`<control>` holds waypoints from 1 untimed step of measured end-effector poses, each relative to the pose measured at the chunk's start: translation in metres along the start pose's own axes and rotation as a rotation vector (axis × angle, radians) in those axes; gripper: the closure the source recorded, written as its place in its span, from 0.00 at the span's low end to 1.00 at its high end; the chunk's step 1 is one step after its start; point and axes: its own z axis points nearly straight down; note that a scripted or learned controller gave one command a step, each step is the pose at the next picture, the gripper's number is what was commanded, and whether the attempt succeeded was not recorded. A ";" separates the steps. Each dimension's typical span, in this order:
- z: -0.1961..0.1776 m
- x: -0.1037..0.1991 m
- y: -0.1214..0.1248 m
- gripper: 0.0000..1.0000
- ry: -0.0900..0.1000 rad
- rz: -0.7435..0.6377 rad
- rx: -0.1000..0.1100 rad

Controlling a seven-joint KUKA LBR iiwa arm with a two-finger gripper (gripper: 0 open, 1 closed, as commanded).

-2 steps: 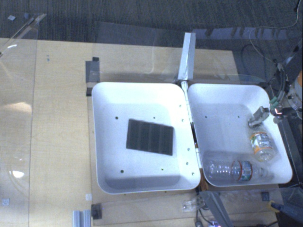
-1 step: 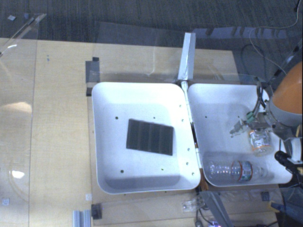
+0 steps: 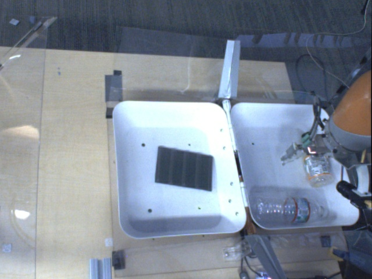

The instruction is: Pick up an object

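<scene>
We see two shallow white bins side by side on the pale wooden counter (image 3: 58, 173). The left bin (image 3: 131, 214) carries a dark ribbed rectangular pad (image 3: 184, 168), lying flat near its middle and slightly skewed. The right bin (image 3: 261, 121) has a clear plastic bottle (image 3: 289, 209) lying on its side along the near wall, with a coloured label band toward its right end. Further back and to the right in the same bin sits a small clear object, perhaps a cup or jar (image 3: 317, 171), close to the bin's right side and apart from the bottle. The arm (image 3: 353, 112), its orange band showing, reaches in from the right, and the gripper (image 3: 307, 147) hangs just above the small clear object; thin metal parts jut leftward from it over the bin floor. How far the gripper is spread we cannot tell, nor whether it touches the clear object beneath it
</scene>
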 end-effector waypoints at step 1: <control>-0.033 -0.023 0.010 0.00 -0.001 -0.050 0.031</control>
